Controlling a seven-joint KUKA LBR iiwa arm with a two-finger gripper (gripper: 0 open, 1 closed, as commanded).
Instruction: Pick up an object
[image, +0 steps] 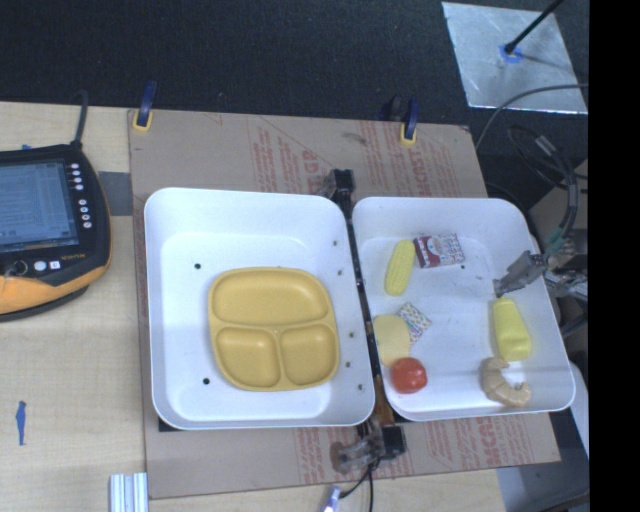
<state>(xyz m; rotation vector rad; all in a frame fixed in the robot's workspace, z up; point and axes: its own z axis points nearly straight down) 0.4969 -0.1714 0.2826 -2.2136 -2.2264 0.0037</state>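
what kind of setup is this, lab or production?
Most likely a robotics lab grasping bench: two white bins on cardboard clamped to the bench, toy food such as a corn cob and tomato, and a teach pendant at left.

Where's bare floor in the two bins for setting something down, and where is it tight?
Left bin: bare floor rings the yellow tray, widest along the back wall. Right bin: an open patch mid-floor between the carton, the block and the tomato. Crowded: the left side around the corn, and the front right corner by the bagel. The gripper sits at the right rim.
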